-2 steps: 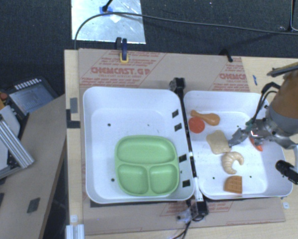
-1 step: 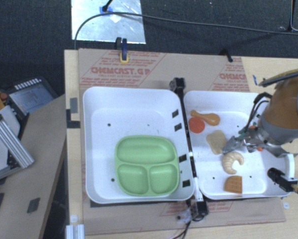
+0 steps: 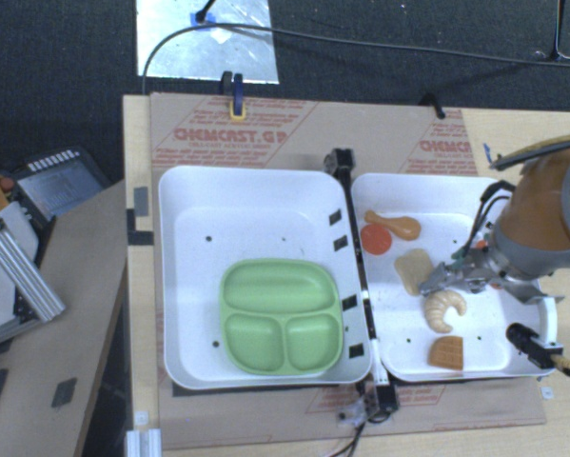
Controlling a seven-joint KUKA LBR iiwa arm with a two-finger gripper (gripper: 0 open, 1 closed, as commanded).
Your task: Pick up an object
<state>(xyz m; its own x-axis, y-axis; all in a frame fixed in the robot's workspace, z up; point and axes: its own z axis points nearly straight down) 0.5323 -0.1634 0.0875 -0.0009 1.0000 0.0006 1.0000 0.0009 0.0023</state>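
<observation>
Reaching in from the right, the grey arm (image 3: 547, 219) with its orange band hangs low over the right bin (image 3: 413, 194), and its gripper (image 3: 448, 278) sits just above a toy croissant (image 3: 445, 309) near the middle of that bin. The gripper's tip lies close over the croissant's far end and beside a pale slice of toy bread (image 3: 414, 269), but the view is too blurred and the wrist too much in the way to tell whether the gripper is spread or pressed together, or whether it touches either piece. The croissant rests on the bin floor, curved, with the bread slice just to its far left. Farther off, toward the bin's far left corner, a toy chicken drumstick (image 3: 393, 225) lies on its side, and a red tomato slice (image 3: 376, 240) sits just near of it, touching or almost so. An orange-brown wedge, perhaps a toast piece (image 3: 446, 352), lies at the near side of the right bin, apart from the croissant. The left bin (image 3: 199, 208) holds a green divided plate (image 3: 281, 314) with three compartments, set toward its near right.
</observation>
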